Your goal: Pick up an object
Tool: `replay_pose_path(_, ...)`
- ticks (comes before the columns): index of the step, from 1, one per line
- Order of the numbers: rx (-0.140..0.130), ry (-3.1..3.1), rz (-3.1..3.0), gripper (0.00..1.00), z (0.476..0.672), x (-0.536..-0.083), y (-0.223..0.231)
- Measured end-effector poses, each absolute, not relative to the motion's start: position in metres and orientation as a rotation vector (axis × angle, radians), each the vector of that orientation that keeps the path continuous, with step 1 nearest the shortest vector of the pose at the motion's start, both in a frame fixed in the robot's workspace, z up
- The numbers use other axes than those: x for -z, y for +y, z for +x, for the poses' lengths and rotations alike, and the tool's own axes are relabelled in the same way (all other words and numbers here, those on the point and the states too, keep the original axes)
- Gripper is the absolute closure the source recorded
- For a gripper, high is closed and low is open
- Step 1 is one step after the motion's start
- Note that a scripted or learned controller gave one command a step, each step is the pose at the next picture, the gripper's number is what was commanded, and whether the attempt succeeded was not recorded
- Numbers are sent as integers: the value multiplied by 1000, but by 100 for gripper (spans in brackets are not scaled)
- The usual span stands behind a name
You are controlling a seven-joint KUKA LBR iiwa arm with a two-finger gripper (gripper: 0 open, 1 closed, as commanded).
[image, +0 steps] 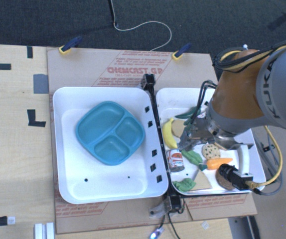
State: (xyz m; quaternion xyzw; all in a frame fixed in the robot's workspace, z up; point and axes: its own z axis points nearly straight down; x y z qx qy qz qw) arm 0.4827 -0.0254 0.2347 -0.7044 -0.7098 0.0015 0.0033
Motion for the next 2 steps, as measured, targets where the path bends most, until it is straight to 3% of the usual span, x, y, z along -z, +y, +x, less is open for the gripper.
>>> replay_pose_path(1, 12, -2235, -2214, 100, 484, -345, 37)
replay_pose_path(2, 9, -2233, -2214, 100, 484, -412, 86)
